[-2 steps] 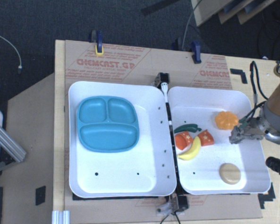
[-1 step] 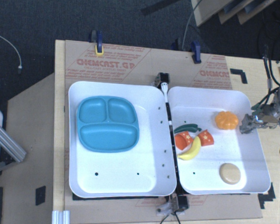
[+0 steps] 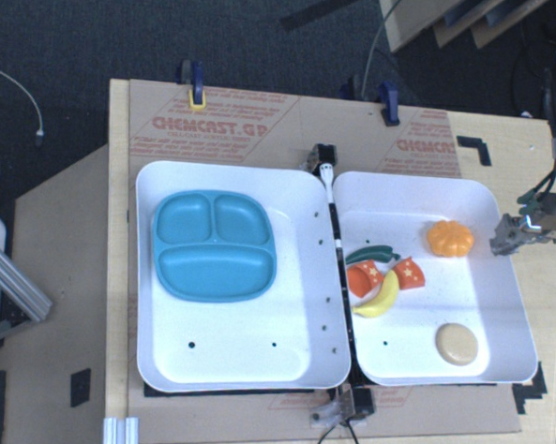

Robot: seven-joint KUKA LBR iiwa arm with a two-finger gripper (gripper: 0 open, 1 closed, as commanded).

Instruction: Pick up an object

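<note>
Camera view looking down at a slant on the bench [image 3: 116, 253] and its two white bins. Judging the step in hand as the approach, with nothing lifted yet. Doing it well probably meaning choosing a piece lying apart from the others, centring above it, coming straight down and closing across its narrow side; avoiding the crowded cluster, where neighbours are risking a nudge or a double catch.

Starting at the left bin [image 3: 251, 351]: holding a blue divided plate [image 3: 215, 245], lying flat toward the bin's upper left.

Moving on to the right bin [image 3: 498, 314]: carrying a cluster near its left wall, a green piece [image 3: 375, 253] lying over red pieces [image 3: 361, 279] with a yellow banana [image 3: 378, 300] touching them below. Sitting well apart, an orange round fruit [image 3: 449, 238] toward the upper right, and a beige round piece [image 3: 457, 343] lying alone near the lower right.

Hovering at the far right rim, just beside the orange round fruit, the claw [image 3: 512, 235], too small and blurred for telling wide from narrow; showing nothing held.
</note>
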